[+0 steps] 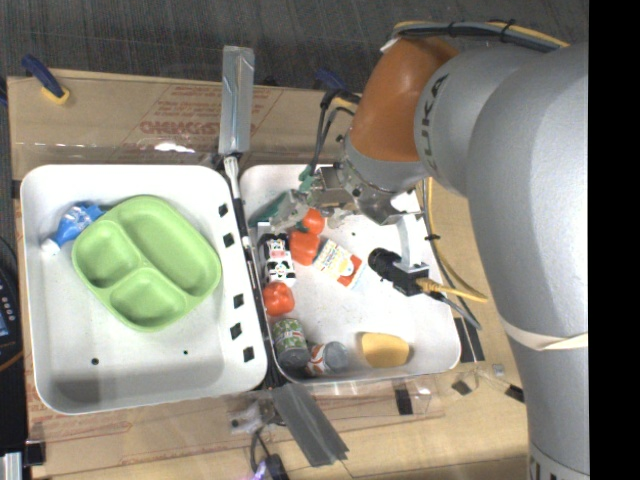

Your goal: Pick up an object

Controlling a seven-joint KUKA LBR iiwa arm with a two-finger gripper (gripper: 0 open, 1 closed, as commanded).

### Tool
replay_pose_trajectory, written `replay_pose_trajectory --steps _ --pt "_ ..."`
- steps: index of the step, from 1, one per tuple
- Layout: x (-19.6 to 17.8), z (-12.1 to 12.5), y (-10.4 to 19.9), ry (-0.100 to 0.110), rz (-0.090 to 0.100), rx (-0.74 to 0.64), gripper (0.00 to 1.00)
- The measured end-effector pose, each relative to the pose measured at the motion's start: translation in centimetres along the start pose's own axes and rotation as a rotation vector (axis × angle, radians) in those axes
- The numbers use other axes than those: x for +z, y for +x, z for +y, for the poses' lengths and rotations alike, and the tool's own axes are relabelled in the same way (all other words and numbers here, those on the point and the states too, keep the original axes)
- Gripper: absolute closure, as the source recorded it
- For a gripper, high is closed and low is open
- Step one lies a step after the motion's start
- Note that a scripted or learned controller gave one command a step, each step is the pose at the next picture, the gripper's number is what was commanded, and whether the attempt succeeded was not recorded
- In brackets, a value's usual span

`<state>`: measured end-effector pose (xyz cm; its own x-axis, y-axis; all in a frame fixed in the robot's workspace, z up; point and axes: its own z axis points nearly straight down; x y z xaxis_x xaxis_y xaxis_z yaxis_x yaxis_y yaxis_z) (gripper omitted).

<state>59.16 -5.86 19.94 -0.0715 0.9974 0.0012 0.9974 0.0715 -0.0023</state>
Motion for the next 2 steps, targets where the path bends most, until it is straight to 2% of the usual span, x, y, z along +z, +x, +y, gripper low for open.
replay_pose_trajectory --steps 1,2 --pt "10.93 4.15 -6.36 0.002 -0.001 0.139 0.0" --pt "10.03 4.14 -6.2 0.006 0.0 0.132 1.0"
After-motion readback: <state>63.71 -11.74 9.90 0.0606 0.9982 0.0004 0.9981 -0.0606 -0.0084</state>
